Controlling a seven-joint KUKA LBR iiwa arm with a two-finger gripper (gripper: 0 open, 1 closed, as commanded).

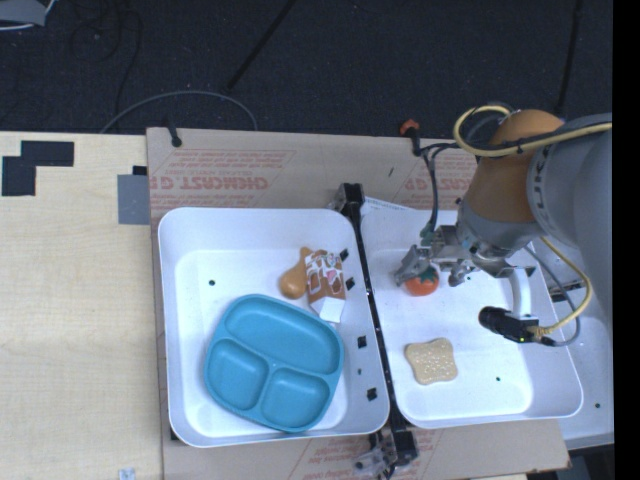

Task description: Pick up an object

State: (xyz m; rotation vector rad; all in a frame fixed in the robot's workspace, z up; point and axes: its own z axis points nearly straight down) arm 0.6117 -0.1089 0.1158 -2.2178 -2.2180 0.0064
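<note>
Since the arm is already down in the right bin (560, 388), we'd call the step in hand the grab itself; the gripper (428, 270) sits low at the bin's upper left, right over a small red-orange object (421, 285) that looks like a toy tomato. We can see metal fingers (409, 267) splayed to either side above it, so they read as spread fairly wide, not closed on anything; nothing is between them that we'd call held.

So the target, as we judge it, is that tomato; it rests on the bin floor near the divider (362, 288) between the two bins, touching or just under the fingertips, hard to say which. A tan cracker-like piece (432, 361) lies well apart toward the front of the same bin; the left bin (180, 368) has a blue divided plate (272, 362) and a brown-and-white toy (316, 275), all out of the way.

To do this well, we'd centre the fingers on the round thing before closing; a round toy squirts sideways if one finger lands first. We'd go low enough to catch it at its widest; close slow, then lift straight up; dragging toward the divider could knock it loose.
</note>
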